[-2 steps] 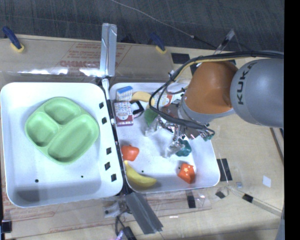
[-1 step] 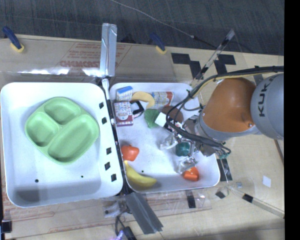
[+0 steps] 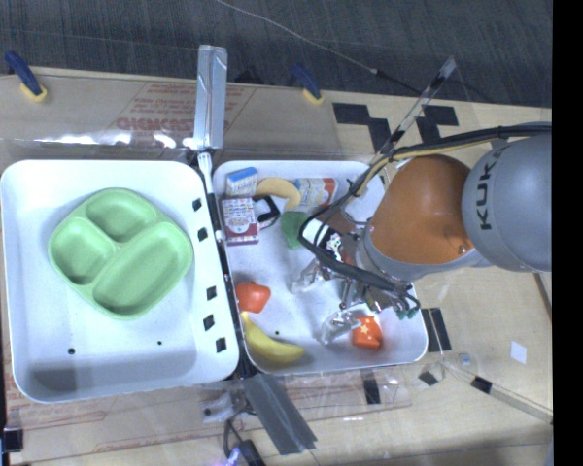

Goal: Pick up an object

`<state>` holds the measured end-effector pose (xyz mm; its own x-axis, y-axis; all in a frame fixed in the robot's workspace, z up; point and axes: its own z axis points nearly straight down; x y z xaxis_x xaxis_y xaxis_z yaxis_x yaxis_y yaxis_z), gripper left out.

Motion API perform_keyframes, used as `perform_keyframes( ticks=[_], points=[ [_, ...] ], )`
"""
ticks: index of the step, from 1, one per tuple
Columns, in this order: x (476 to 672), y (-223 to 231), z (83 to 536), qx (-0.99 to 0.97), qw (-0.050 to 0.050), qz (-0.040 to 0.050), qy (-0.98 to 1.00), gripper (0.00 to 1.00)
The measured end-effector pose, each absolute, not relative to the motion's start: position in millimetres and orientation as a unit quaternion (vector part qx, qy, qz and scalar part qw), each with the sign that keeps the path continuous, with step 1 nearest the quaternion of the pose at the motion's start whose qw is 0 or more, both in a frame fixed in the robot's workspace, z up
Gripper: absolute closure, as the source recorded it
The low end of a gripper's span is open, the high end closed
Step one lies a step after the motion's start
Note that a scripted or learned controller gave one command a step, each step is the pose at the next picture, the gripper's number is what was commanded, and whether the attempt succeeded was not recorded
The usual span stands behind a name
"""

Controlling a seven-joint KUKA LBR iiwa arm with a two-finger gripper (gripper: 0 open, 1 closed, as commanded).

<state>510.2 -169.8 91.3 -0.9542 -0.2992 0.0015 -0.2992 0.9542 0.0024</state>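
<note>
- The arm reaches in from the right edge of the desk and hangs low over the right bin, its orange band above the bin's right half.
- The pincer is down among the objects; I cannot tell whether it is spread or pressed together, and nothing is plainly pinched.
- Candidates lie close by: an orange-red piece at the bin's near right corner, a banana along the near wall, and another orange piece by the left wall.
- The left bin carries a green divided plate.
- Step in hand, as I judge it: the descent onto a target, grasp not yet proven.
- Next move calls for closing squarely on one piece, then lifting straight up clear of its neighbours.
</note>
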Motion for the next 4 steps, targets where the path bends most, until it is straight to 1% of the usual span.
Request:
perform_keyframes(
  ticks=[1, 2, 3, 4],
  points=[
    [620.2, -209, 93, 0.144, -0.002, 0.0006, -0.990, 0.00],
    [568.2, -198, 92, 0.182, 0.000, -0.0001, -0.983, 0.00],
    [570.1, -197, 103, 0.184, -0.002, 0.0003, -0.983, 1.00],
    [580.9, -126, 125, 0.149, -0.002, -0.0005, -0.989, 1.00]
  ],
)
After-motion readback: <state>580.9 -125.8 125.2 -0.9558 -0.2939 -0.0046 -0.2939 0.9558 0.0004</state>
